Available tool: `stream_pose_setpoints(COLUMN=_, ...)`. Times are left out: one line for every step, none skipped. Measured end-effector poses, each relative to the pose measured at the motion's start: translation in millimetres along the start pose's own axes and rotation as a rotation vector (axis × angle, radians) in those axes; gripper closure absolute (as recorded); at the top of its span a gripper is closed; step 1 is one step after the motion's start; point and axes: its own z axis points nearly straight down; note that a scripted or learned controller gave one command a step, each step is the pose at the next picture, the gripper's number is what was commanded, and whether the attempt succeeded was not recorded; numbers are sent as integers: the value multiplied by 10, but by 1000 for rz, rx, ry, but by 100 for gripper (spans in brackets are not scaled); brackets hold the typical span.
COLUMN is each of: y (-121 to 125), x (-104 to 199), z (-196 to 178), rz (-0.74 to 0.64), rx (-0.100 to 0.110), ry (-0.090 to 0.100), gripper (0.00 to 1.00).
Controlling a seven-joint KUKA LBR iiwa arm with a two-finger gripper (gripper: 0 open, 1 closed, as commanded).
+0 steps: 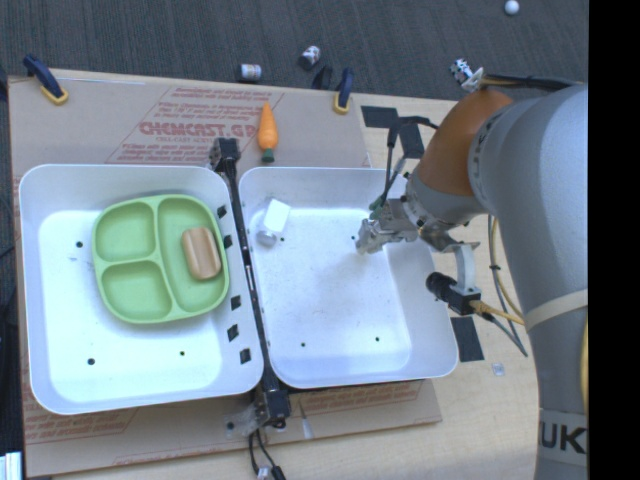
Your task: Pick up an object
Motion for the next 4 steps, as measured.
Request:
stream_pose_setpoints(y=-444, x=-12, z=-899, rz=6, rx=-1, ry=-1, gripper=100)
stream_pose_setpoints(y=-448, x=-10, z=-891, rz=6, rx=1, ry=-1, gripper=0)
stream_pose_setpoints(y=-1160, x=2, z=107, rz=4, rx=3, ry=1, gripper=0)
stream_pose_setpoints(y=-455, x=0, z=105, rz=5, rx=1, ry=1, gripper=0)
